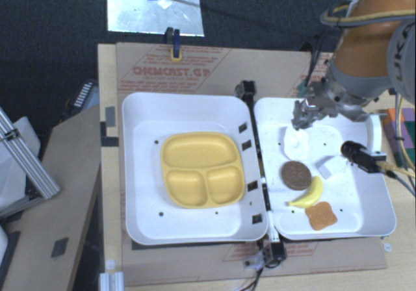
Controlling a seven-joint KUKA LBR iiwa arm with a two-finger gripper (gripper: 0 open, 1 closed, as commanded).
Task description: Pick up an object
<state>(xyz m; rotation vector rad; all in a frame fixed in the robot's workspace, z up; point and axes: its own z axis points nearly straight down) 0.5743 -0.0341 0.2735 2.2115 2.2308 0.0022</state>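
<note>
Tool [304, 116] hovered above white piece [296, 143], grip state unclear; it should descend straight and centred.

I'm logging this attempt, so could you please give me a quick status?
Gripper over right bin, far left corner, no object visibly held. White piece right beside it; brown disc, banana nearer the camera. Nothing in the way.

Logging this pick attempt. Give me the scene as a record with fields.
left bin: yellow tray
right bin: white lump, brown disc, banana, orange slice
tool: over the right bin's far half, close to the white lump
layout: disc, banana and slice run in a line toward the near rim
</note>
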